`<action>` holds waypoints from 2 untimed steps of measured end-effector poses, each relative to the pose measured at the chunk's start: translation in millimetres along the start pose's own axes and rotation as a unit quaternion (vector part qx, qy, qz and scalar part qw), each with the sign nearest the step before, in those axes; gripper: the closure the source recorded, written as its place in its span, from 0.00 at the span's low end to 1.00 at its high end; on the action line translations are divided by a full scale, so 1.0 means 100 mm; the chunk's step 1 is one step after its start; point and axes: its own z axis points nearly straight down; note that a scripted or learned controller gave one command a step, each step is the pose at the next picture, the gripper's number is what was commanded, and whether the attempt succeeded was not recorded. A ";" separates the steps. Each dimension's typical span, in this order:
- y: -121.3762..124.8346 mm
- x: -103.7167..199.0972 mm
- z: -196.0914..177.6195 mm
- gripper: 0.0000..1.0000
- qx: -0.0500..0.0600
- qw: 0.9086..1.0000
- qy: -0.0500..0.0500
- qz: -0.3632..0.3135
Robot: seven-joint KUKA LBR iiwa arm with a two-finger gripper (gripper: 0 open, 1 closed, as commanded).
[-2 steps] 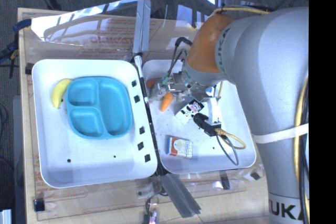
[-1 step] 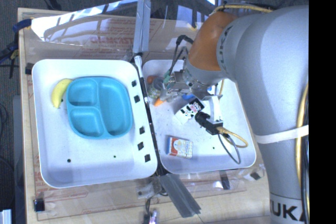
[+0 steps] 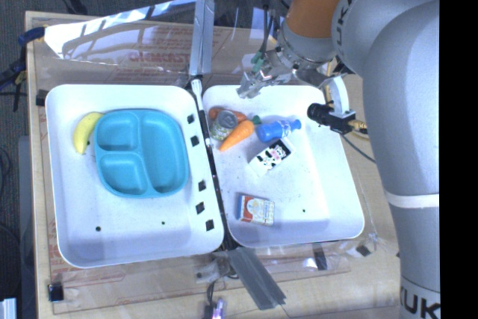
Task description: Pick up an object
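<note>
My gripper (image 3: pixel 252 83) hangs over the far left rim of the right bin (image 3: pixel 340 183), above the objects, with nothing seen between its fingers. Below it lie a small can (image 3: pixel 222 123), an orange carrot (image 3: pixel 237 134) and a blue bottle (image 3: pixel 276 130) in a row. A black-and-white cow-patterned item (image 3: pixel 269 155) sits just in front of the bottle. A small orange-and-white carton (image 3: pixel 256 209) lies near the bin's front.
The left bin (image 3: pixel 67 183) holds a blue divided tray (image 3: pixel 140 152) and a yellow banana (image 3: pixel 84 130) at its left side. A clear plastic sheet (image 3: pixel 119 33) stands behind the bins. The big grey arm (image 3: pixel 396 86) covers the right side.
</note>
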 end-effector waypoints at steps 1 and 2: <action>0.00 0.00 0.00 0.00 0.000 1.000 0.000 0.000; -0.11 -0.40 1.05 0.00 0.001 1.000 0.001 0.014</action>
